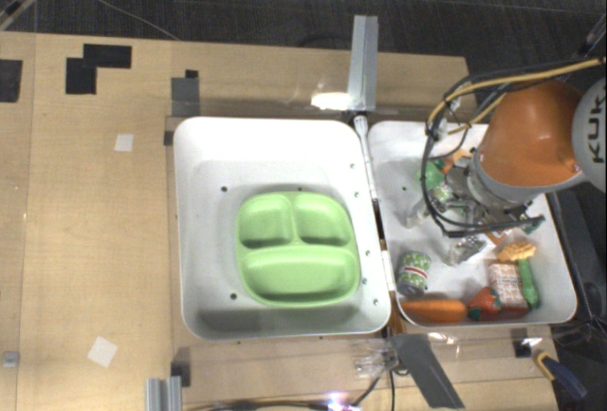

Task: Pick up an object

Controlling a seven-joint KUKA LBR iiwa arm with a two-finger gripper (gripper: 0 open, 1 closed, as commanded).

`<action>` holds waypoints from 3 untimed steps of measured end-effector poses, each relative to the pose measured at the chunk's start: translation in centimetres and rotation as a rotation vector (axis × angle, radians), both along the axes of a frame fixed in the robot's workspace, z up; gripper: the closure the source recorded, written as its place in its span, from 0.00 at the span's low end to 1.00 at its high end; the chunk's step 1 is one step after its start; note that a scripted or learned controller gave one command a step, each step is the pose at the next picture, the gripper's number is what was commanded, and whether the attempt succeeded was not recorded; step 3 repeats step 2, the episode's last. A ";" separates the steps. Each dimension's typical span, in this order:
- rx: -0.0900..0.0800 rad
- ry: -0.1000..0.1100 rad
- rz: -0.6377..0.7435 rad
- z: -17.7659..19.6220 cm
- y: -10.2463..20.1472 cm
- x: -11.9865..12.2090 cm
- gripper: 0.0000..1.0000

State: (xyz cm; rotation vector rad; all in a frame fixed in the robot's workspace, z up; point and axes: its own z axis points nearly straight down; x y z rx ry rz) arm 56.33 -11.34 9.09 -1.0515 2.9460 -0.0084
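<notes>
Positioned low over the right bin (567,305), the gripper (465,243) sits beneath the orange band (529,136) of the arm, which reaches in from the right. Cables (438,174) and the wrist body cover most of it from above, so it cannot be told how it is set or whether it has hold of anything.

The right bin contains several small objects. A round green-and-white patterned item (413,272) lies near the left wall of the bin, just beside the gripper area. An orange carrot-shaped item (434,310) lies along the front wall. To its right sits a red item (484,303), next to a reddish packet (506,286) and a long green item (527,284). A yellow-orange piece (516,252) lies just above these. A green item (433,177) is partly hidden behind the cables near the back of the bin.

The left bin (199,210) holds a light-green divided tray (298,248), which rests flat near its centre. Both bins stand side by side on the wooden counter (85,238), touching along a shared edge.
</notes>
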 end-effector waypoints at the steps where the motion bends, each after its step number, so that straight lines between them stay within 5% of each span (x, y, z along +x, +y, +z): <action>1: 0.000 0.005 0.008 2.7 -1.8 -5.9 0.00; 3: -0.005 -0.006 0.014 0.1 0.8 -6.4 0.00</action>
